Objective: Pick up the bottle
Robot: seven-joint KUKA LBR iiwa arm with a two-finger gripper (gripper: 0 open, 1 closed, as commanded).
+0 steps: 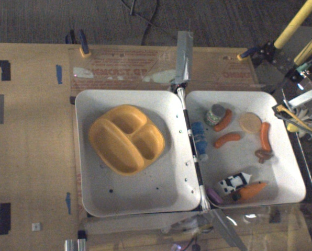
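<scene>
Looking down at the camera view, we see the bottle lying flat in the right bin, at the middle of the frame. It is pressed up against the left wall of that bin, just beside the left bin, where a yellow plate sits. We cannot tell if the gripper is open or closed.

What could go wrong? We think the wall is the big trouble. The bottle is so close to it that one side may have no room, so a grab could bump the rim or just push the bottle along. It also looks round and smooth, so it might roll or slip away. A small tin and an orange sausage are near, and a grab that lands a bit to the right could catch one of those.

Some things are hard to see. The bottle is partly see-through with a blue bit, so its ends blur into the white bin, and we cannot tell which end has the cap. A purple thing at the lower edge is partly hidden beside a cow toy
</scene>
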